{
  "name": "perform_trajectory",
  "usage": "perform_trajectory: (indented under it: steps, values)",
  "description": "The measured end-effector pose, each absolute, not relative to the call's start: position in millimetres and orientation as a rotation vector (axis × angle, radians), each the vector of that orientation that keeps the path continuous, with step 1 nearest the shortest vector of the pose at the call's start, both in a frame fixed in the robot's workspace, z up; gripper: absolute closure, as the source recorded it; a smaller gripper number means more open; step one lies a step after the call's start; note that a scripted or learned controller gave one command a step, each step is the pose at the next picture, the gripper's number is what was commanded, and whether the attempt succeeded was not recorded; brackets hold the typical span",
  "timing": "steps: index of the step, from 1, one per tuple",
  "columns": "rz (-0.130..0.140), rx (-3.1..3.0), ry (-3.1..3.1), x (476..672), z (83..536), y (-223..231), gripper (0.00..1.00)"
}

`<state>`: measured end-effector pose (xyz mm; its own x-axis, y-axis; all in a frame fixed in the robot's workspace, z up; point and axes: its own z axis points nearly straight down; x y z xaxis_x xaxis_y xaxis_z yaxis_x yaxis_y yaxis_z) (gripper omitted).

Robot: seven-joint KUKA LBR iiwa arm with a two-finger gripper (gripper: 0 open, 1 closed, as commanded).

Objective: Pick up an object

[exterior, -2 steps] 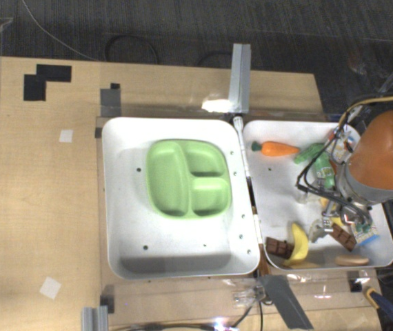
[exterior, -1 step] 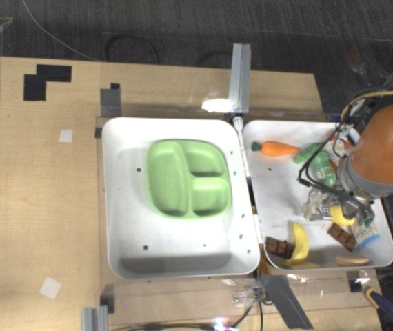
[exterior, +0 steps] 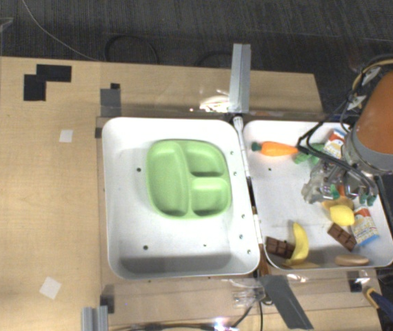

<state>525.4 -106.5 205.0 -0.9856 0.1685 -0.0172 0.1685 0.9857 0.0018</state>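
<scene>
The gripper hangs right over the small yellow plastic lemon in the right white bin — can't tell its finger state — and that lemon looks light, rigid, slick, so pinching across its fat middle seems safest.

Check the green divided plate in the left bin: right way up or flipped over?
Right way up. The green divided plate lies flat in the left bin with its three compartments' hollows facing the camera, nothing visible in them.
</scene>
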Motion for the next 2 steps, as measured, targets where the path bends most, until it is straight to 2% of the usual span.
perform_trajectory:
  steps: [2]
  values:
    - [-0.002, 0.245, 3.102, 529.6, 226.5, -105.5, 1.0]
